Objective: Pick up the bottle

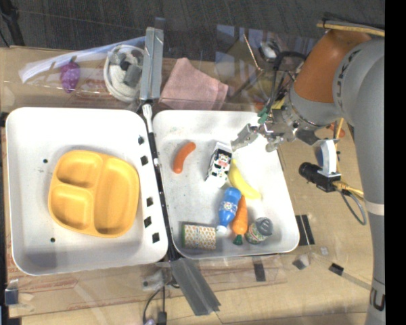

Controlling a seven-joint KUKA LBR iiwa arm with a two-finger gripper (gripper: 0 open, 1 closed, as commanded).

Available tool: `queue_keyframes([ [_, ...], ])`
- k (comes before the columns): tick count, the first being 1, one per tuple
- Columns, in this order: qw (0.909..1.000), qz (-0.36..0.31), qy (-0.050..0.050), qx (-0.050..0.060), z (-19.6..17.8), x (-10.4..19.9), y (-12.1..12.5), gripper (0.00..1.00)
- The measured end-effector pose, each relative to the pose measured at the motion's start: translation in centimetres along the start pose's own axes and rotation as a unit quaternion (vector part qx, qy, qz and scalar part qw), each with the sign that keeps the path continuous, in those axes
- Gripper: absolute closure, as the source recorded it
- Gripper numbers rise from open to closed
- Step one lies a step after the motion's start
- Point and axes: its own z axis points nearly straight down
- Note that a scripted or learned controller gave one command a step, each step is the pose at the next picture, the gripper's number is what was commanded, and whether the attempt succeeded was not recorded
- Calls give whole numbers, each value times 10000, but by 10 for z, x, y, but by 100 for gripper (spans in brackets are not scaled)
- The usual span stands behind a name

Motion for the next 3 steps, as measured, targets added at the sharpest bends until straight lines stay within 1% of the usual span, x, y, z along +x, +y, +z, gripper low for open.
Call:
queue_keyframes([
  [1, 9994, 353, 6, -8, 101, 16, -53, 0],
  [2, 9939, 1099, 4, -9, 111, 62, -96, 0],
  [3, 9941, 1080, 3, -2, 102, 62, -96, 100],
])
